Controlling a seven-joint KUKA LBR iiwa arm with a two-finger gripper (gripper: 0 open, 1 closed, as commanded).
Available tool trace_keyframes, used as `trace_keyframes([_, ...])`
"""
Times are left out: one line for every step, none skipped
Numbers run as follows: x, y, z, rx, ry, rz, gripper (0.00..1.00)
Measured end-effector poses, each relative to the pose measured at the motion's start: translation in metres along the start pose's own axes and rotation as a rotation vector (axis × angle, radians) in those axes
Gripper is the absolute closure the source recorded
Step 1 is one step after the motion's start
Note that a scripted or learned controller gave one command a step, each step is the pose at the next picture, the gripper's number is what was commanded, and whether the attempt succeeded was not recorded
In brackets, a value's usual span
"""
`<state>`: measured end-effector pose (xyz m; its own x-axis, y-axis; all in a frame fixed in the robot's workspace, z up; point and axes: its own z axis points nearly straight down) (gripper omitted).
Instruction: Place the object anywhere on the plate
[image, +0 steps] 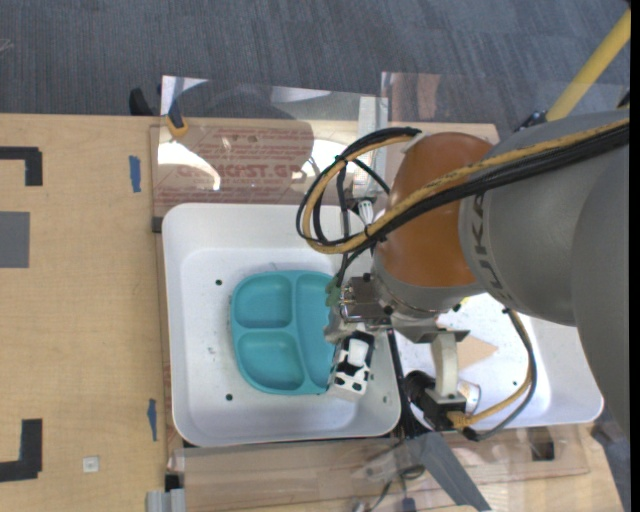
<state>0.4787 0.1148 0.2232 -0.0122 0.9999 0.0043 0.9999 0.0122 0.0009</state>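
from the camera above the bench, the left white bin (190, 300) holds a teal plate (278, 332) with three compartments, lying flat near the middle of the bin floor. the grey arm (540, 230) with its orange band (430, 215) reaches in from the right and hangs over the plate's right edge, its cables looping above the wrist. under the wrist, the gripper (350, 352) points down at the plate's lower right corner, and a small black and white object (350, 370) sits right at that spot, seemingly at the fingertips and overlapping the plate's rim. i cannot tell whether the fingers are clamped on it or already spread, since the wrist hides them. i'd judge the arm is placed here because this is the nearest edge of the plate from its side. the right bin (560, 390) shows a pale tan patch (478, 352) beneath the arm.
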Motion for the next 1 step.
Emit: trace_keyframes([-0.0052,0.0004,0.0009,0.002,-0.004,0.008,0.0])
